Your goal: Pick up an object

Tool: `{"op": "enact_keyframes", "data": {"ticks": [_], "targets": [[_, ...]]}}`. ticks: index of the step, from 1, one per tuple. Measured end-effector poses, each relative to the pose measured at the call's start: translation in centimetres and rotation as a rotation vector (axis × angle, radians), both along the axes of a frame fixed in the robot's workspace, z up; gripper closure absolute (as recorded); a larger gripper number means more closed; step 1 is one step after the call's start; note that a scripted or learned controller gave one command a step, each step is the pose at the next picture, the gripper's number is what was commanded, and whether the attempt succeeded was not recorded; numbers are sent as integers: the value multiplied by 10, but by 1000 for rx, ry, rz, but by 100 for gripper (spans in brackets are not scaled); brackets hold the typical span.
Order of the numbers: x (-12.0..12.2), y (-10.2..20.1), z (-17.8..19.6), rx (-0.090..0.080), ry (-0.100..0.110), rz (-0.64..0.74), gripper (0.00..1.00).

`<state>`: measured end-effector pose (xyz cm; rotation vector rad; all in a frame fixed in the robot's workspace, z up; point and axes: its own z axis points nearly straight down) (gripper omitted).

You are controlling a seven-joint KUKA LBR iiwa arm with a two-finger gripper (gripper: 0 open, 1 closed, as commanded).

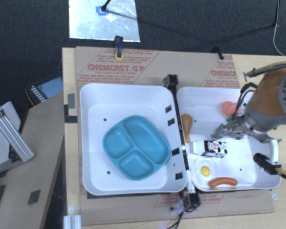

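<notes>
In the right bin (200, 95) lie several small items. There is a pink round piece (228, 108) at the back and a brown drumstick-shaped piece (186, 123) along the left wall. A black-and-white carton (214, 148) lies on its side in the middle. A fried egg toy (204, 170) and an orange sausage (222, 181) sit at the front. My gripper (227, 130) reaches in from the right and hangs low, just behind and to the right of the carton, below the pink piece. Nothing can be seen held in it.
The left bin (93, 128) holds a blue divided plate (135, 147). A black divider (177, 128) runs between the two bins. The arm's grey body and orange band (271, 99) cover the right bin's far right side. A black fitting (266, 163) sits at the right bin's right rim.
</notes>
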<state>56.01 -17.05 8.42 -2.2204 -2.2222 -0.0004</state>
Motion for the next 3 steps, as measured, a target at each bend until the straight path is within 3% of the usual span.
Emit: {"op": "enact_keyframes", "data": {"ticks": [1, 3], "targets": [[1, -1, 12, -2, -4, 0, 100], [7, -15, 131, -3, -8, 2, 100]]}}
